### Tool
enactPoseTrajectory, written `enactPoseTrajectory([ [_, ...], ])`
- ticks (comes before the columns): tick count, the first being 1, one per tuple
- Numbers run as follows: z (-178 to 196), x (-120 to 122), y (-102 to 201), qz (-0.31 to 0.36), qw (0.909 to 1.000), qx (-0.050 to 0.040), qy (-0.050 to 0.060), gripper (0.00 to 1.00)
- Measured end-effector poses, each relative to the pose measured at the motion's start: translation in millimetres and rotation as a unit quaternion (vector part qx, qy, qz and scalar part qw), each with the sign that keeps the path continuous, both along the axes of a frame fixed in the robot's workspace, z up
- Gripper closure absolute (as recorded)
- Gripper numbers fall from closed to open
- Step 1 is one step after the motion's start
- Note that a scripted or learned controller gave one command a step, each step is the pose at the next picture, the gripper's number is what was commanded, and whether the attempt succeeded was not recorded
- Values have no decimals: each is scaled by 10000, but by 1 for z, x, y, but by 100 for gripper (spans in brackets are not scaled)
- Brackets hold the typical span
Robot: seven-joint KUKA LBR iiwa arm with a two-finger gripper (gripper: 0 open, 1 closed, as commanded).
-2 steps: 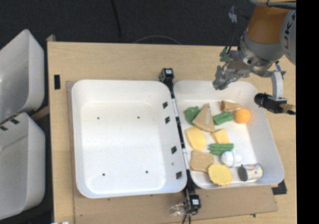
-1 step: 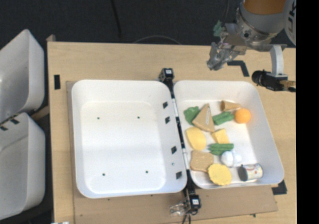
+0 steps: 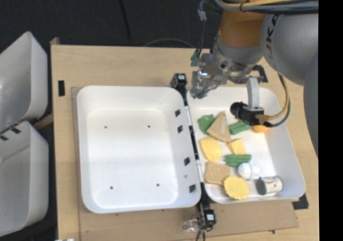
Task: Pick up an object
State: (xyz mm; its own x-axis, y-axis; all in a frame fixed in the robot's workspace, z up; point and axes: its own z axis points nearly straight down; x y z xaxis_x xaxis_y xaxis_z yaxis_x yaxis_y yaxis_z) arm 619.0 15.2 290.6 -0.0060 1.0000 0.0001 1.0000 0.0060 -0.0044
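Nothing picked yet: my pincer [image 3: 201, 91] hangs over the far-left corner of the right shallow white plastic bin [image 3: 286, 143], grip state can't tell, w/ green, tan & yellow toy food pieces [image 3: 221, 143] lying below in it.

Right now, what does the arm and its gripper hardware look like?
The arm is a bulky grey casing with a rounded orange band above the wrist. Yellow and black cables run across it. The gripper is a cluster of silver-grey metal parts with a small blue light.
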Motion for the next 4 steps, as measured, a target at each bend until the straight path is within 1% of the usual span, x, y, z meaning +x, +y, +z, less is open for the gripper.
enactPoseTrajectory([
  [1, 42, -18, -13, -40, 10000, -2, -40, 100],
  [2, 158, -17, 37, 11, 10000, 11, -98, 100],
  [3, 192, -16, 54, -13, 10000, -1, -52, 100],
  [4, 69, -37, 70, -8, 10000, -11, 42, 100],
])
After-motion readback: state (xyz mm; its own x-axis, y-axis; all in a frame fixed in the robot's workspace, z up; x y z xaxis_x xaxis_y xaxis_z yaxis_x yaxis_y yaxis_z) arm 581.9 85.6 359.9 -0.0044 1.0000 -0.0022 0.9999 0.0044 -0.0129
